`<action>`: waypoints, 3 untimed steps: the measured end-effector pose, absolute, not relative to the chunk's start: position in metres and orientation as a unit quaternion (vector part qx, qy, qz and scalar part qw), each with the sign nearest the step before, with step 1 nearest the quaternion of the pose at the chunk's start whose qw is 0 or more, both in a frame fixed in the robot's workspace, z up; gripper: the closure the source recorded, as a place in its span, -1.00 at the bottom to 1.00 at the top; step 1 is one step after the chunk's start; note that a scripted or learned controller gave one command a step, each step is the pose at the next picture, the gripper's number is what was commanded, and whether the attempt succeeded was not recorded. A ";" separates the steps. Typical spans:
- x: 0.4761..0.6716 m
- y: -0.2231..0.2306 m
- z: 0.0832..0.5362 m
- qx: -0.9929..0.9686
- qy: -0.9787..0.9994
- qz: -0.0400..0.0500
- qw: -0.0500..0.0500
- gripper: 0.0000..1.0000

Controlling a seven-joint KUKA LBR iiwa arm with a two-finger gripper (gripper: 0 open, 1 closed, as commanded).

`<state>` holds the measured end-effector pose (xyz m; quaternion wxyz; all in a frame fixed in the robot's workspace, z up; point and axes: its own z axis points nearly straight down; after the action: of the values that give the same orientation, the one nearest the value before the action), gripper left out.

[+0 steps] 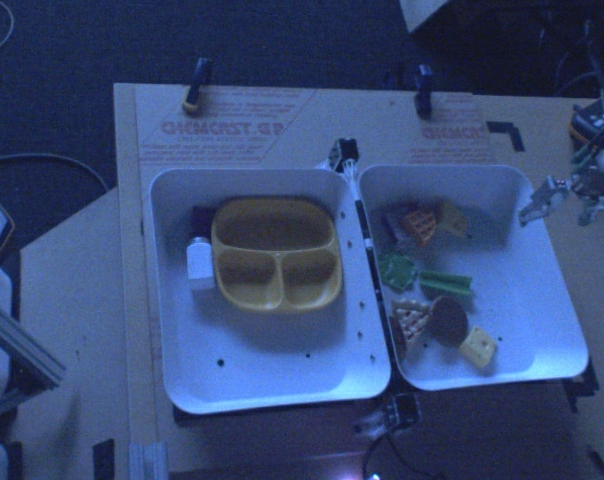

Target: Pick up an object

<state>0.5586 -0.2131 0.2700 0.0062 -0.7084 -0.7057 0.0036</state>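
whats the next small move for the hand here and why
Probably move the hand leftward, in over the right bin. It sits at that bin's upper right rim, over no object. The toys lie further left in the bin: an orange piece, green pieces, and a yellow cheese block near the front. The orange piece looks nearest, so centring above it seems a sensible first step.

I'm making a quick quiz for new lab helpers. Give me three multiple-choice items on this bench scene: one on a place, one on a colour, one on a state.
1. Where does the divided plate lie?
A. left bin
B. right bin
C. bare bench

2. What colour is it?
A. red
B. yellow
C. black

3. Where is the gripper?
A. touching the plate
B. by the right bin's right rim
C. over the white bottle

Answers: 1 A, the left bin holds it; 2 B, plainly yellow; 3 B, it sits at that bin's upper right edge.
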 end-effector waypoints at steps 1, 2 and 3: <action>0.561 -0.212 0.277 -0.707 -0.707 0.000 0.001 -1.00; 0.569 -0.214 0.219 -0.707 -0.707 0.002 0.003 -1.00; 0.578 -0.216 0.162 -0.707 -0.707 0.001 0.003 -1.00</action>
<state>0.5776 -0.2165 0.1621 0.0029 -0.7070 -0.7072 0.0013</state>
